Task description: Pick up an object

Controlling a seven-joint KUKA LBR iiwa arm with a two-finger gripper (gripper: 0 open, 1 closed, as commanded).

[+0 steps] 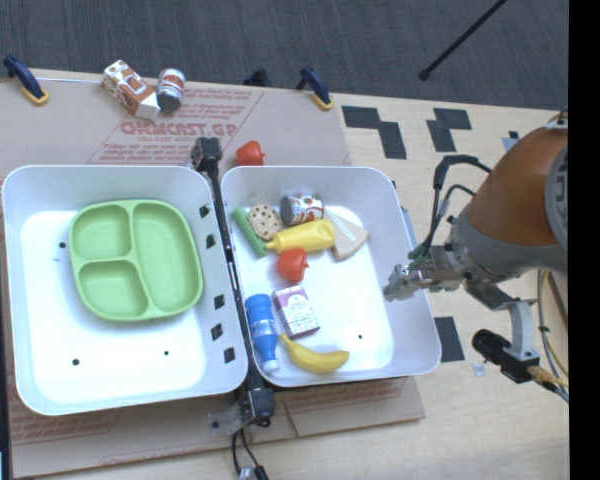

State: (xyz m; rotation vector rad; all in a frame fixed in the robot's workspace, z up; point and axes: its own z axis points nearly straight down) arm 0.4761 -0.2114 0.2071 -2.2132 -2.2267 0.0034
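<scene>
The right bin (375, 190) holds several toy foods: a small can (302, 208), a cookie (264, 220), a yellow bottle (304, 236), a red pepper (292, 264), a pale wedge (348, 238), a blue bottle (262, 326), a small pink carton (298, 312) and a banana (316, 358). My gripper (404, 282) hovers over the right rim of this bin, to the right of all the items. Nothing is seen between its fingers.
The left bin (30, 348) carries a green divided plate (138, 258). Behind the bins on the cardboard lie a small carton (128, 86), a can (170, 88) and a red item (249, 153). Clamps hold the board edges. Cables hang by the arm at right.
</scene>
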